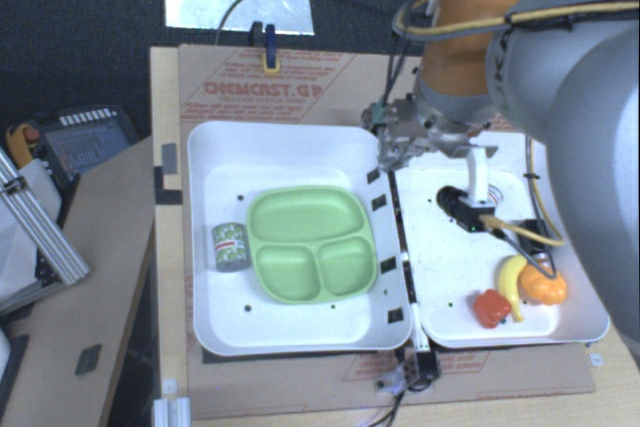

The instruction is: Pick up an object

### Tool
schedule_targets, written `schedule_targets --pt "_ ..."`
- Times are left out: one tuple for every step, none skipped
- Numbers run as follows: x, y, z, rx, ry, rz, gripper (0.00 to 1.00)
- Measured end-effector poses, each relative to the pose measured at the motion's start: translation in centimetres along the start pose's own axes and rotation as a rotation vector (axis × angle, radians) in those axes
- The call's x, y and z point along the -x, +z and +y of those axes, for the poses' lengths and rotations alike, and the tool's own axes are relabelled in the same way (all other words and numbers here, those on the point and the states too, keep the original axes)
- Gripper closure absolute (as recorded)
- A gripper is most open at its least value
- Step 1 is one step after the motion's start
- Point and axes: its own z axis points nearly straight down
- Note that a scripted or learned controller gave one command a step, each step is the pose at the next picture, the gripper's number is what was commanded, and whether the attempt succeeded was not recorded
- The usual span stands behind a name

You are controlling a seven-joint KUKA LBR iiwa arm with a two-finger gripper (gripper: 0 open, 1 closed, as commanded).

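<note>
gripper (400,150) at the end of the bulky grey arm (570,65) with the orange band, poised over the far end of the ridge (395,235) between the two bins. cannot tell from this angle whether spread or pressed together; carries nothing that shows. by the look of it, barely begun: nothing lifted, every candidate lying in a bin, the whole grasp yet to do.

around, from largest down: shallow white left bin (290,165) and shallow white right bin (450,275), side by side. flat green three-compartment plastic plate (310,250) in the middle of the left bin. small cylindrical can with a green and red label (230,246), just beside the plate's left edge. curved yellow banana (512,283), round orange fruit (545,289) touching its right side, and small red lumpy piece (490,307) at its left, all clustered in the right bin's near corner, well apart from the gripper.

in the way, probably: the ridge right beneath, plus tight crowding among the three fruits near the bin wall.
</note>
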Motion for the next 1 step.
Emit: schedule_targets --pt "-6.17 -0.63 1.88 0.000 -0.001 0.001 1.00"
